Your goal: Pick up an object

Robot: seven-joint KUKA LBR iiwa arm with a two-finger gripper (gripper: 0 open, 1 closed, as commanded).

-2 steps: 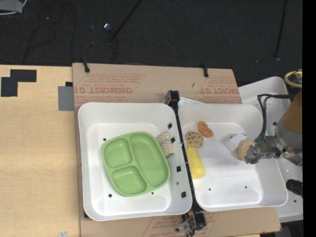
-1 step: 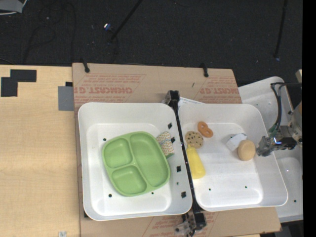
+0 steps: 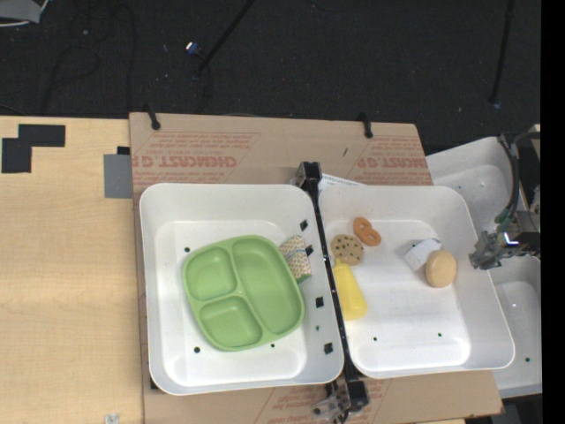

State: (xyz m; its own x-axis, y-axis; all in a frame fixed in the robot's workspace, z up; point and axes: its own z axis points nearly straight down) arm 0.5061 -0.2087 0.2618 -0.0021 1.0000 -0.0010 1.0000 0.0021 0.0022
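1. Looking down on the bench (image 3: 62, 263), we have two shallow white bins side by side on a sheet of printed cardboard (image 3: 265, 153), split by a black divider (image 3: 322, 281) — that divider is our landmark.
2. Left of the divider sits the left bin (image 3: 163, 228), and in it a green compartment plate (image 3: 243, 292) with three sections, lying flat, its near corner close to the divider.
3. Tucked between that plate and the divider is a small patterned piece (image 3: 298, 256), touching the plate's edge; too small to say what it is.
4. Right of the divider is the right bin (image 3: 477, 325), and that is where the pickable things lie.
5. Just beside the divider lies a yellow object (image 3: 350, 291), lengthwise along it.
6. Above the yellow object, also hard by the divider, is a round speckled cookie (image 3: 347, 249), with an orange ring-shaped piece (image 3: 367, 231) just beyond it, farther from the divider.
7. Well away from the divider, toward the bin's far wall, a tan rounded object (image 3: 440, 268) rests against a small white-and-grey item (image 3: 420, 253).
8. And the gripper (image 3: 491, 251) is at the far right, beyond the right bin's outer rim, with cables above it.
9. Whether the fingers are spread or closed, I cannot tell at this size and angle; nothing is seen between them.
10. Every object lies in its bin, none lifted.
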